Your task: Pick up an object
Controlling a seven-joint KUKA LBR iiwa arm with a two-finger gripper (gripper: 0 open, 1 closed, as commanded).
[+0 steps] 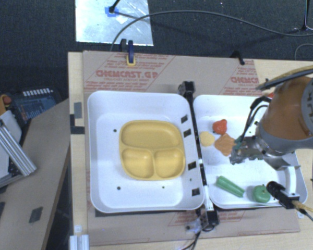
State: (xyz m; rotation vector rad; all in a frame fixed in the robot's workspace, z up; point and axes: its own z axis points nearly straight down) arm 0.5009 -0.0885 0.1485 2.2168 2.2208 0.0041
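Gripper (239, 155) position?
Low over the right bin (227, 105), near its middle, at the end of the grey arm (287, 126), which reaches in from the bin's right edge.

Open or closed?
Can't tell. The tip is a dark shape at this slant, and nothing can be made out in its grasp.

What lies nearest to it?
An orange-brown piece (224, 144), just beside the tip on the side towards the left bin (101, 134). Whether they touch is unclear.

And the other loose things?
They are all in the right bin. A pale yellow piece (206, 138) sits against the orange-brown one, closer to the edge shared with the left bin. A red piece (219, 125) is just beyond those two, towards the far edge. A long green piece (229, 186) lies aslant near the front edge, and a round green piece (260, 193) lies near it, towards the front right corner.

The left bin?
It carries a yellow divided tray (148, 150) lying flat around its centre, one wide compartment towards the far edge, two smaller ones towards the front.

What's under the bins?
A printed cardboard sheet (130, 73).
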